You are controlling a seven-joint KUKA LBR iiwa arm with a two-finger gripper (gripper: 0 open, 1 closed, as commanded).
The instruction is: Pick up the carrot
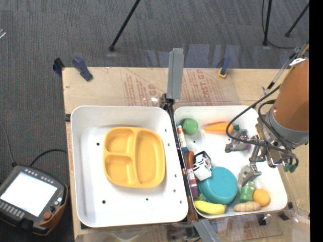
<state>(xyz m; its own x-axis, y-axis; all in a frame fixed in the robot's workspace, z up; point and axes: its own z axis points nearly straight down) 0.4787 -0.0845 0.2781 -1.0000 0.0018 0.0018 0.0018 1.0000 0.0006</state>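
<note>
1. In the left bin (81,135) a yellow divided plate (135,157) is seen lying flat; nothing of the task is placed there.
2. In the right bin (217,112) a green ball (190,126) is found at the upper left, and the carrot (219,127) lies just to its right, flat on the bin floor, pointed end toward the ball.
3. Lower in the same bin a teal bowl (220,184), a banana (210,207) and an orange ball (261,197) are crowded together, well apart from the carrot.
4. The gripper (247,158) is held over the bin's right half, below and to the right of the carrot; nothing is seen between its fingers, and how wide they are spread cannot be told.
5. The carrot is judged not yet picked up: the approach, the grasp and the lift are all left to be done.
</note>
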